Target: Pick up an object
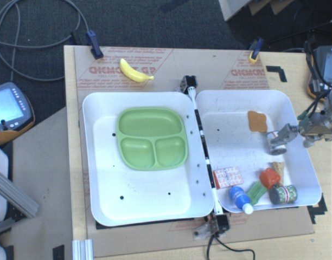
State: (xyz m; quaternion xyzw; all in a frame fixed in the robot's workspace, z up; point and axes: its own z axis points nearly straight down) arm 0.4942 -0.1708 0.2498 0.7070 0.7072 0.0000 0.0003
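In the right bin (231,104) lie several small objects. A tan flat piece (257,121) rests near the far side. A red-and-white packet (227,176), a blue bottle with a white cap (239,197), a green item (256,191), a red object (270,177) and a dark can (283,194) cluster at the near side. My gripper (276,141) hangs over the right part of this bin, just below the tan piece and above the red object. Nothing is visibly held in it.
The left bin (101,161) holds a green divided plate (152,137). A yellow banana (135,72) lies on the cardboard behind the left bin. Clamps sit at the back edge, and a cable leaves the bench at the front.
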